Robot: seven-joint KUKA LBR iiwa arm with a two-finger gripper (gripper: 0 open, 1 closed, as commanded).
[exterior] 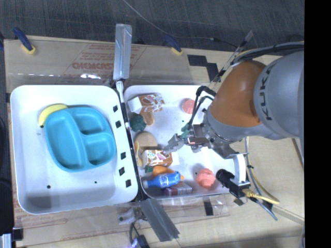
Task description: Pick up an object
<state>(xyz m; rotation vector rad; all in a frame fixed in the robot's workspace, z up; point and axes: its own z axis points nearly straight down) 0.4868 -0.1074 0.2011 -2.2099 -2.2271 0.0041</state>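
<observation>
My gripper (173, 142) hangs low over the middle of the right bin (227, 190), reaching in from the right under the orange-banded wrist. Its tip is just right of a tan, bread-like object (145, 138) and just above a printed snack packet (156, 158). I see nothing clearly held. Around it lie a dark green object (137, 122), a second snack packet (151, 102), a pink object (187, 106), a small orange item (160, 170), a blue bottle (164, 180) and a salmon-coloured object (205, 177).
The left bin (20, 154) holds a blue divided tray (80, 136) with a yellow banana (51, 110) at its upper left edge. A metal divider (123, 45) runs between the bins. The arm's bulk covers the right bin's right side.
</observation>
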